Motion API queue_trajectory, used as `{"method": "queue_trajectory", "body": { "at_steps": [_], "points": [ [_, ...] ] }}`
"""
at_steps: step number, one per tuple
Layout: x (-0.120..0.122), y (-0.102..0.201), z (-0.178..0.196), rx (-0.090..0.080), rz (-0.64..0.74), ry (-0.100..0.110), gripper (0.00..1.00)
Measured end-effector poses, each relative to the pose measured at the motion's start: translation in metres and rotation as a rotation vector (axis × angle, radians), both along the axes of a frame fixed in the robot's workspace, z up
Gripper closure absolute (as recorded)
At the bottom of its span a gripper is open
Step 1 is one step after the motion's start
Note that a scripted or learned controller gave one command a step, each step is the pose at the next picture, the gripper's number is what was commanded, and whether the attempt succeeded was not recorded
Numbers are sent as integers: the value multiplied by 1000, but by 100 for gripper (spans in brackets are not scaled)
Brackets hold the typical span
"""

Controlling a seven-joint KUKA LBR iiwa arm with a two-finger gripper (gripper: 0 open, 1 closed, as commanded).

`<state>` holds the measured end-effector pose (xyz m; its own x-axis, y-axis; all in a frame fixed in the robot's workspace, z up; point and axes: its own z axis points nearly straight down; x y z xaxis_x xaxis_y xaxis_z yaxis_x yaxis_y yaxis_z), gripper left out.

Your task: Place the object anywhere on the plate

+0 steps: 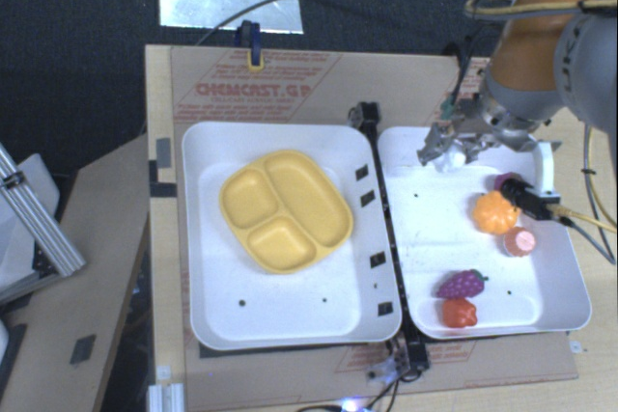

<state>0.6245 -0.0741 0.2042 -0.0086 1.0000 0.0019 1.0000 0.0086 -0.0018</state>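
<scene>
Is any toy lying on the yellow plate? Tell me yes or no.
No. The yellow plate holds nothing; the orange toy lies in the right bin.

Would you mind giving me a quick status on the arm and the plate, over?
Gripper over far end of right bin. Yellow plate in left bin, nothing on it. Toy foods in the right bin.

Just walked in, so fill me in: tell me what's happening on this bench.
A grey robot arm reaches in from the right, its gripper hovering over the back of the right bin. Toy foods lie there: an orange piece, a purple grape bunch and a red piece. The yellow divided plate in the left bin has nothing on it yet.
</scene>
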Motion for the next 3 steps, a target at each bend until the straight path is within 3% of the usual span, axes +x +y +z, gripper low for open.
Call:
{"method": "queue_trajectory", "body": {
  "at_steps": [3],
  "points": [
    [-73,150,32,1,1,-1,100]
  ]
}}
